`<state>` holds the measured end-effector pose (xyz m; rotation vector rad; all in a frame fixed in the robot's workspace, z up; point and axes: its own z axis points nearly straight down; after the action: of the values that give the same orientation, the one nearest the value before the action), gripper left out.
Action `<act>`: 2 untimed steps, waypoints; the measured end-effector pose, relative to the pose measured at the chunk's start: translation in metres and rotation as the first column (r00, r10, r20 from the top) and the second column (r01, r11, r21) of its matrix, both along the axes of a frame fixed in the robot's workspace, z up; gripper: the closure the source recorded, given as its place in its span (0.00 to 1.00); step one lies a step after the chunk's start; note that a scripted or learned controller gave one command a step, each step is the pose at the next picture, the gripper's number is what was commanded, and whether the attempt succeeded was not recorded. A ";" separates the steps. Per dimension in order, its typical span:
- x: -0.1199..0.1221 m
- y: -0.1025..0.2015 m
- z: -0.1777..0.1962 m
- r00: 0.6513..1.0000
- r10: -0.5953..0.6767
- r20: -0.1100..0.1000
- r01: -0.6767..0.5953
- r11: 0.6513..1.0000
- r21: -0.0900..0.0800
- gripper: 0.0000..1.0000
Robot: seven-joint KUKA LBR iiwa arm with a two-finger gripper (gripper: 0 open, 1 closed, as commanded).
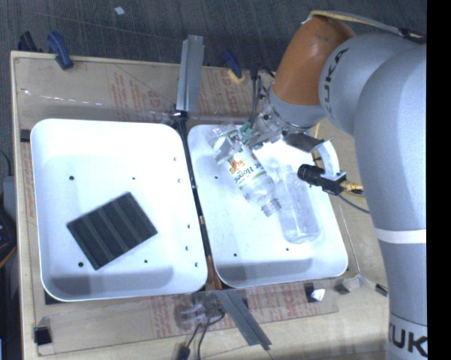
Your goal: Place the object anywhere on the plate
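- From my console I see the left shallow white bin holding a dark ribbed rectangular plate, lying flat and turned at a slant near the bin's near-left part.
- The right shallow white bin holds two clear plastic bottles: a labelled clear plastic bottle with white, red and blue print, lying on its side toward the far half, and a plain clear plastic bottle lying just beside it on the right, apparently touching it.
- The two-finger gripper sits low over the far end of the labelled bottle, at the far part of the right bin; I cannot tell from here how it is set or whether it has the bottle.
- The grey arm with the orange band reaches in from the right and covers that bin's far-right corner.
- Both bins rest side by side on a pale wooden bench, with blue clamps at its far edge and a grey metal bar rising between the bins.
- Beyond the bench is dark grey carpet-like floor.
- The bins look smooth and glossy, with small dark holes in their floors.
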<state>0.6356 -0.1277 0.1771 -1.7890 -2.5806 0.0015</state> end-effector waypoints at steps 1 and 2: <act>-0.021 0.026 0.036 0.997 -0.075 -0.003 0.075 0.997 0.000 1.00; -0.076 0.005 -0.010 0.929 -0.370 -0.004 0.370 0.929 -0.002 1.00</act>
<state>0.5599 -0.1228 0.1670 -2.2402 -2.1953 0.0062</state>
